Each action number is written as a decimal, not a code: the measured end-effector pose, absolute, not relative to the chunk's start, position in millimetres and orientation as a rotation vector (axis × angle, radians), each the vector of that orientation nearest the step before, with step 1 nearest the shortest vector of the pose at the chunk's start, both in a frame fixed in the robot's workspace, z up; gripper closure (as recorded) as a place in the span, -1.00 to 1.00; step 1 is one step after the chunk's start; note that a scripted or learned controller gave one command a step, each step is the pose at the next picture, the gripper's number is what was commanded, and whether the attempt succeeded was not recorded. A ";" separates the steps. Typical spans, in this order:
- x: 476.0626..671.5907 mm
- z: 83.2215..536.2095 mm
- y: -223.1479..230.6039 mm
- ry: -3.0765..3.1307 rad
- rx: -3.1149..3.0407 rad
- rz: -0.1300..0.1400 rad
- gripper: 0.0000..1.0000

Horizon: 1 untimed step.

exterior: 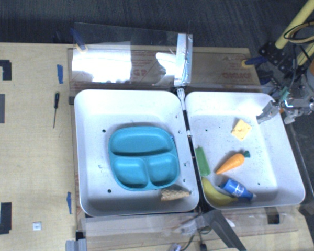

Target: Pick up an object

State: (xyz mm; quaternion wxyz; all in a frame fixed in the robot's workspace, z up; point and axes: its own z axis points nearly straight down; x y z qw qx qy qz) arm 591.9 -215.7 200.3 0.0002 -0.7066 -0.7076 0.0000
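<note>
Your gripper (276, 110) hovers at right white bin (282, 188) three-o'clock rim, grip state indiscernible; orange plastic carrot (231, 162) lies loose, nearest open target.

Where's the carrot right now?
The carrot lies in the right bin, near its middle, below the yellow block and just above the blue bottle and banana.

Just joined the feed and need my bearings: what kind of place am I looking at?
Most likely a robot lab bench for pick-up trials, not a kitchen. Two white bins sit side by side on a wooden bench. They hold toy-like items: a blue divided tray, a carrot and a banana.
</note>
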 end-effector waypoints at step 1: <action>601.5 97.6 -201.9 -2.289 -2.159 -0.006 -1.00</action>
